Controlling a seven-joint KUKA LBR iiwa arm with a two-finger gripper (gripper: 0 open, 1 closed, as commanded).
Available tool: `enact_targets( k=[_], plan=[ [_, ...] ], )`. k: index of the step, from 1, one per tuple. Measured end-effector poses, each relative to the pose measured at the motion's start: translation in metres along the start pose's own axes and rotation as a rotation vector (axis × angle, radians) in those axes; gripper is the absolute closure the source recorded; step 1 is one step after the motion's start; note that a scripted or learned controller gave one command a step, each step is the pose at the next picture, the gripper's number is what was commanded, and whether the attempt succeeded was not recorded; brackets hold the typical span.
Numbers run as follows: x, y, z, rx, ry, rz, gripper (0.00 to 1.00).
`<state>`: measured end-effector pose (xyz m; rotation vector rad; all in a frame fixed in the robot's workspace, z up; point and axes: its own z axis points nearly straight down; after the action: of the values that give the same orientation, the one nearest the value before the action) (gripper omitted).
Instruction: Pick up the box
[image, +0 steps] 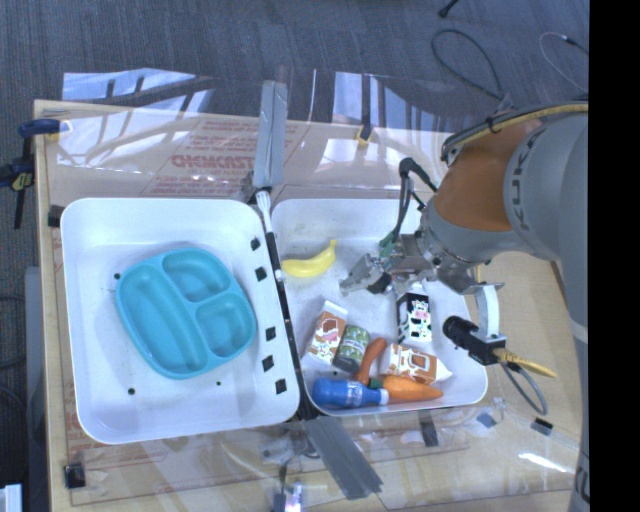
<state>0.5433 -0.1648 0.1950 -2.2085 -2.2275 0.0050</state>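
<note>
Three small boxes lie in the right bin. A brown and white carton rests near the divider. A black and white cow-print box stands further right, and an orange and white box lies in the front corner. My gripper hovers over the middle of the right bin, just left of the cow-print box and behind the brown carton. Its fingers are spread open with nothing between them.
A yellow banana lies at the bin's left. A green can, two carrots and a blue bottle crowd the front. The left bin holds a blue divided plate.
</note>
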Motion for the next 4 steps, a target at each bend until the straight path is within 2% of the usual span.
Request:
enact_targets(
  k=[1,2,3,4],
  plan=[
    [-0.020,0.009,0.105,-0.001,-0.001,0.040,0.00],
    [0.025,-0.025,0.105,-0.001,0.000,-0.188,0.00],
    [-0.001,0.023,0.103,-0.004,-0.001,-0.073,0.00],
    [0.006,-0.033,0.104,-0.002,-0.001,-0.033,0.00]
  ],
)
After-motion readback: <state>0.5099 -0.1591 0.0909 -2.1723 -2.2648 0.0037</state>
